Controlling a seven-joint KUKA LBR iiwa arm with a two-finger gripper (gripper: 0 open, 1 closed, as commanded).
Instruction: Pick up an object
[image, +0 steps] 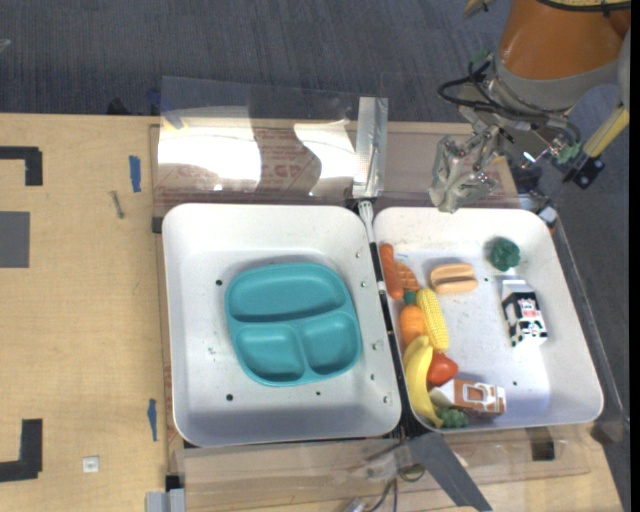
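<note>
My gripper (459, 192) hangs over the far rim of the right bin (570, 380), its fingers open with nothing between them. The bin below holds several toy foods. A hot dog bun (453, 277) lies closest, just in front of the gripper. A dark green ball (503, 252) sits at the far right. A black-and-white carton (523, 315) lies right of centre. Along the bin's left wall lie a carrot (392, 270), a corn cob (432, 317), an orange (411, 323), a banana (418, 378) and a red tomato (441, 370). A brown-and-white box (478, 397) rests at the near edge.
The left bin (190, 300) holds a teal divided plate (292, 322). A clear plastic sheet and a metal strip (370, 150) stand behind the bins. Cables and a yellow-handled part (590, 150) hang by the wrist at the upper right.
</note>
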